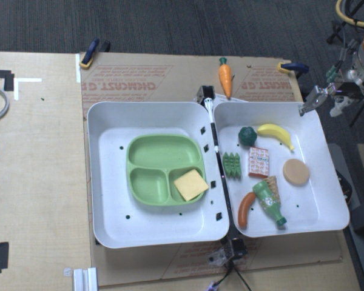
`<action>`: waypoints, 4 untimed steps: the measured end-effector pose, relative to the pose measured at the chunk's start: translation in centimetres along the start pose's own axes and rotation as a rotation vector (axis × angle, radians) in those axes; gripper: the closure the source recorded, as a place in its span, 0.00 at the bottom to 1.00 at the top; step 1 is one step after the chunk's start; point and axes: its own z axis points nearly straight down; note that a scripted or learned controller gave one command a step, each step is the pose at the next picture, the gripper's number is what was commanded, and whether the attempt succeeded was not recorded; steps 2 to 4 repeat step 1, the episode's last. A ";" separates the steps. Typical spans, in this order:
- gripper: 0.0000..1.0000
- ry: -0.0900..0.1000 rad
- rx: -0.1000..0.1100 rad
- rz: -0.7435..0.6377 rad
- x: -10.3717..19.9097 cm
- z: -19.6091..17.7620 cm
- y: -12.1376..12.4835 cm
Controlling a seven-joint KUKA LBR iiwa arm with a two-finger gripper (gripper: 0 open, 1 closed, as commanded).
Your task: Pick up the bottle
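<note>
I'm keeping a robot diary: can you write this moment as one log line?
gripper: above right bin's far corner | bottle: lying in right bin, beside sausage | pick: not begun

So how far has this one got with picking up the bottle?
Nothing looks done yet. The green bottle lies on its side in the right bin, beside the red sausage and below the small carton. The gripper is off past the bin's upper right corner, apart from the bottle. Left: the reach, the grasp and the lift.

robotics lab bench, two white bins (103, 223) on clamped cardboard (127, 80) (tape marks), toy food (274, 133), dark carpet (170, 11)
</note>
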 end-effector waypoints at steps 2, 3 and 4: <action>1.00 -0.002 -0.001 -0.003 0.0 -1.0 0.1; 1.00 -0.002 -0.001 -0.003 0.0 -1.0 0.1; 1.00 -0.002 -0.001 -0.003 0.0 -1.0 0.1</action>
